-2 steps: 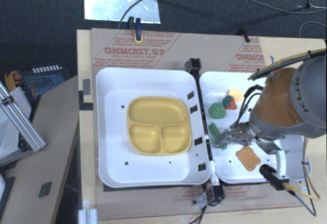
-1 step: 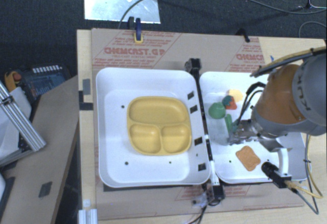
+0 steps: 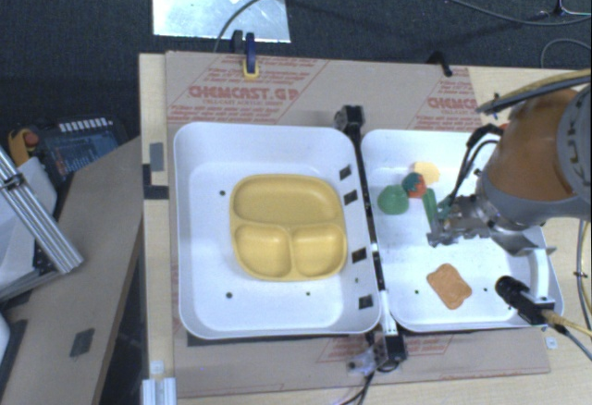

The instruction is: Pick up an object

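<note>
Nearest the camera, in the right white bin (image 3: 407, 301), lies one flat tan piece shaped like a slice of toast (image 3: 449, 286), close to the bin's front wall and apart from everything else. Further back in the same bin sits a small cluster of play-food pieces: one green rounded piece (image 3: 393, 200), one small red-orange piece (image 3: 415, 182) touching it, and one pale yellow piece (image 3: 425, 171) just behind. A slim green piece (image 3: 430, 209) stands beside the cluster, right at the tool (image 3: 438, 226), which hangs low over the middle of this bin; whether its tips are apart or together, or closed on that piece, cannot be told. The grey arm with its orange band (image 3: 532, 153) comes in from the right and bends down toward the bin. The left white bin (image 3: 199, 209) holds one yellow divided tray (image 3: 285, 226) with three compartments, lying flat at its centre. Both bins rest side by side on the worktop (image 3: 305, 84).
</note>
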Controlling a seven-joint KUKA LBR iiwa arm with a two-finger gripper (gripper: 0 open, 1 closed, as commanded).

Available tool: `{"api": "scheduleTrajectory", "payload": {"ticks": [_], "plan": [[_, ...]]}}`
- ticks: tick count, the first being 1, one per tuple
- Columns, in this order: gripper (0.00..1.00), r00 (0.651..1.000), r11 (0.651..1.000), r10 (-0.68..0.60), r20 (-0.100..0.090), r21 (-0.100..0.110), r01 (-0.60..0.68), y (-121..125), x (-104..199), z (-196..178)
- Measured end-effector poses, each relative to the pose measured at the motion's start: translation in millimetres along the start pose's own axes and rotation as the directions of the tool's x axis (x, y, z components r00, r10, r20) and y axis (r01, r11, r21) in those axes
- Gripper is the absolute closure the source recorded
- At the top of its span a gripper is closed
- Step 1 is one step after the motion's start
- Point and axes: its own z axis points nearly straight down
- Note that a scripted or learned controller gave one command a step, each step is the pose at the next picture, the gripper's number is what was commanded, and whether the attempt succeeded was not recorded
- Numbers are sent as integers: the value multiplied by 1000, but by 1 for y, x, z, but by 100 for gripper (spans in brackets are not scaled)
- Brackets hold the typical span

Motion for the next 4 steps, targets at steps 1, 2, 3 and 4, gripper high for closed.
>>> {"api": "scheduleTrajectory", "payload": {"ticks": [1, 2, 3, 4], "plan": [[100, 1000, 1000, 1, 1, -2, -1, -3, -10, -56], [100, 1000, 1000, -1, 0, 0, 1, -1, -10, -92], [100, 1000, 1000, -4, -1, 3, 4, 21, 38, -76], [100, 1000, 1000, -5, -2, 3, 5, 50, 87, -67]]}}
